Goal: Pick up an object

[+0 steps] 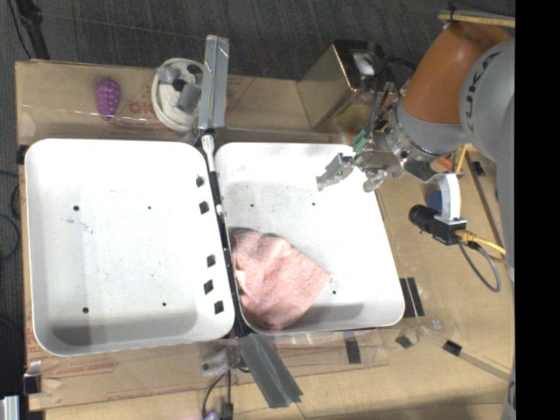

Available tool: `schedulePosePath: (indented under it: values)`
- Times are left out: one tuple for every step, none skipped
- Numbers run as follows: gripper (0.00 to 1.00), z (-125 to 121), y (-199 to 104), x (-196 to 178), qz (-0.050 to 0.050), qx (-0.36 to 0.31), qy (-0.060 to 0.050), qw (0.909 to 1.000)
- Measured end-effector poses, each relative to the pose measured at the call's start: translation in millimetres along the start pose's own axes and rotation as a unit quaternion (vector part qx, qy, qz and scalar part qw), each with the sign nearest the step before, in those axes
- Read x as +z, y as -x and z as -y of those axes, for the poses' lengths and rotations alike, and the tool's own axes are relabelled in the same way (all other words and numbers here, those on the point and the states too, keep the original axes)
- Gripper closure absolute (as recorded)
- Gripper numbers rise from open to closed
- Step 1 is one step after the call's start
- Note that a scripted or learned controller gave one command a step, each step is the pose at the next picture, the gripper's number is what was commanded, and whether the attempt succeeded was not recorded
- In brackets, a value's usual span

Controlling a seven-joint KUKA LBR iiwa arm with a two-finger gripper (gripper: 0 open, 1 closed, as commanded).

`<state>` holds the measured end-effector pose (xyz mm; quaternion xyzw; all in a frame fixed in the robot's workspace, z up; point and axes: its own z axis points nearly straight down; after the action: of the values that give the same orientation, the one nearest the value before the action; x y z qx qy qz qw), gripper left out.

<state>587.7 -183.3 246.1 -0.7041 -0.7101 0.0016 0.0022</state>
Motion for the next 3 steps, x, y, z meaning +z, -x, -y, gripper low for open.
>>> schedulePosePath:
  values:
    - [0.0,64.6,-42.4,144.9,0.0,-0.047,-0.001,0.9989]
    - [0.0,37.7,-41.3,154.4,0.0,0.028,0.002,0.9996]
    - [0.0,22.4,-87.9,154.1,0.001,-0.024,0.003,0.9997]
